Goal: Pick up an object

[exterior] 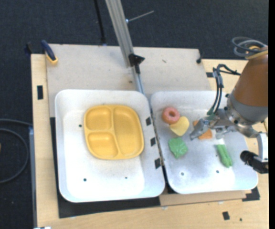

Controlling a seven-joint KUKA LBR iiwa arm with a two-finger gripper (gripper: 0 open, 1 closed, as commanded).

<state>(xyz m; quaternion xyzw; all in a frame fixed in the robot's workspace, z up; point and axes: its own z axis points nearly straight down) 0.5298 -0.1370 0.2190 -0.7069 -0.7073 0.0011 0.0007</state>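
Note:
My gripper (201,130) hangs low over the middle of the right bin (199,178), reaching in from the right under the grey and orange arm (252,87). A small orange object (206,136) lies right at the gripper's tip, partly hidden by it; I cannot tell whether it is held. A pink ring-shaped donut (170,114) and a yellow chunk (180,126) lie just left of the gripper. A leafy green piece (177,148) sits below them. A long green piece (224,155) lies to the lower right of the gripper.
The left bin (75,175) holds a yellow divided plate (113,131). A metal pole (121,27) slants up from the bench behind the bins. Cables (218,87) hang off the wrist.

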